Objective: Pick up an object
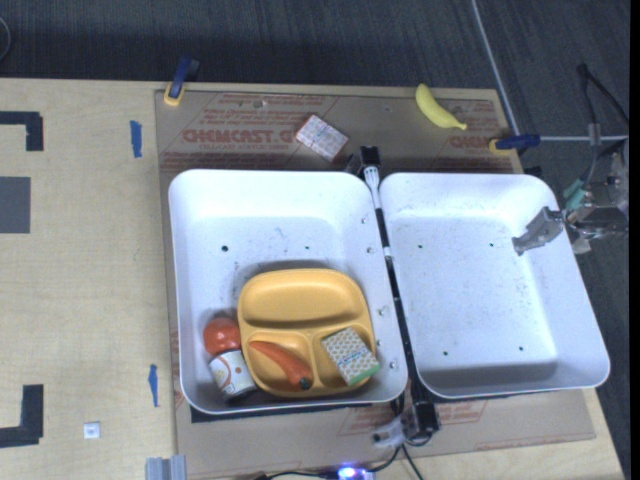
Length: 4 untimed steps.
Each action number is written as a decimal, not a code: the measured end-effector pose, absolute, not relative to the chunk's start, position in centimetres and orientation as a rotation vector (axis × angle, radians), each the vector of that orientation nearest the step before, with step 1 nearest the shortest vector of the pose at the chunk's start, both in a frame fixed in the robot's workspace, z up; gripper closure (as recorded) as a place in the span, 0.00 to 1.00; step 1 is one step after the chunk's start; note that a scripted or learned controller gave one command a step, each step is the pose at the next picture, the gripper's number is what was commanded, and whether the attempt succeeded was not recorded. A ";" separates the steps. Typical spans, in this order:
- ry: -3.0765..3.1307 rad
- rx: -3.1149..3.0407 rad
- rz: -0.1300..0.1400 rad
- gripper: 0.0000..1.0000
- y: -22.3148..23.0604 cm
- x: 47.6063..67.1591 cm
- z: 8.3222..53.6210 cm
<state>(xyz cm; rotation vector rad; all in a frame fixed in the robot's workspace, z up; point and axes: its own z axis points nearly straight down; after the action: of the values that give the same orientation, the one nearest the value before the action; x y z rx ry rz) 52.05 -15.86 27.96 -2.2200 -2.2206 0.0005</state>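
I see the gripper (545, 230) at the right bin's (480, 298) far right rim, nothing visibly between its fingers; the left bin (270, 218) holds a yellow tray (300, 313) (carrot (280, 361) inside)

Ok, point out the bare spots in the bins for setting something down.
Right bin: bare floor wall to wall, gripper at its far right rim. Left bin: free strip along the far wall, behind the yellow tray. Crowded near end: tray, small jar.

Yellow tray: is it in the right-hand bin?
No, the yellow tray sits in the left bin, beside the right bin.
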 end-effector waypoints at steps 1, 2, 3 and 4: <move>-2.223 -2.223 0.000 0.00 -21.5 55.3 23.0; -2.242 -2.225 -0.024 0.00 -22.0 61.8 10.7; -2.245 -2.227 -0.023 0.00 -21.3 60.6 10.4; -2.250 -2.235 -0.023 0.00 -21.9 58.8 10.4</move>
<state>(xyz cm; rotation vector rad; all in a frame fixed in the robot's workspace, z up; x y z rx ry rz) 58.85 -21.85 10.42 -2.2348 -2.2503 -0.0231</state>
